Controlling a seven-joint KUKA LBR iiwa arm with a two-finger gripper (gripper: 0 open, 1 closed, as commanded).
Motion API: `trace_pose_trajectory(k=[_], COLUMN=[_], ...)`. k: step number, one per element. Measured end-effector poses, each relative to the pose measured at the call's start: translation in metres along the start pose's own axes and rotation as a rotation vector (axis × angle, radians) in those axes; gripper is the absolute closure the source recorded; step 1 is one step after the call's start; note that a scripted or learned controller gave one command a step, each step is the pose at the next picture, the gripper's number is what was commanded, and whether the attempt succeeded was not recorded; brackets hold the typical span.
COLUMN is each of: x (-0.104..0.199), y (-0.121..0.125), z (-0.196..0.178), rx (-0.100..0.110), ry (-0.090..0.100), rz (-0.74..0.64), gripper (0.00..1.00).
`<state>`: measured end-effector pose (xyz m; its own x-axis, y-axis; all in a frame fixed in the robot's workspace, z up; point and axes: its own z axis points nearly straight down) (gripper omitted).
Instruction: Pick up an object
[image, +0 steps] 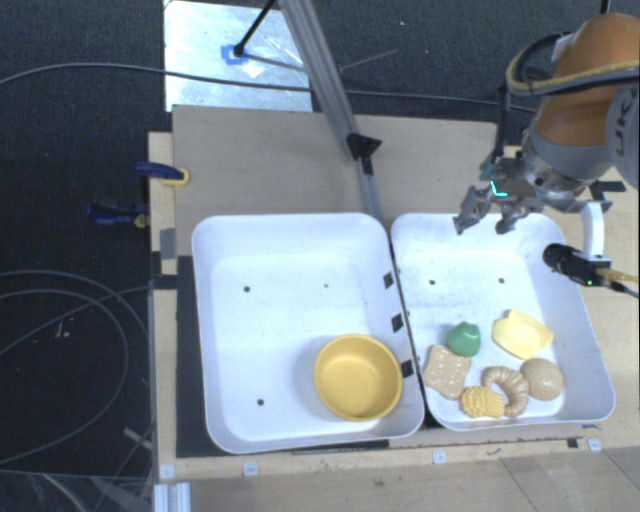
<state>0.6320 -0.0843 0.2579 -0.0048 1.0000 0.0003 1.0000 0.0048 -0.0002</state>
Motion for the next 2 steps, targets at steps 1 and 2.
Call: trace_pose_trajectory(k=[1,2], x=[0.000,-0.009], y=[0.001,0.000], z=[-0.001,0.045], rx=[-0.002,0.002], ry=[0.000,-0.001], rz=[0.000,0.004], gripper=[0.00,0.00])
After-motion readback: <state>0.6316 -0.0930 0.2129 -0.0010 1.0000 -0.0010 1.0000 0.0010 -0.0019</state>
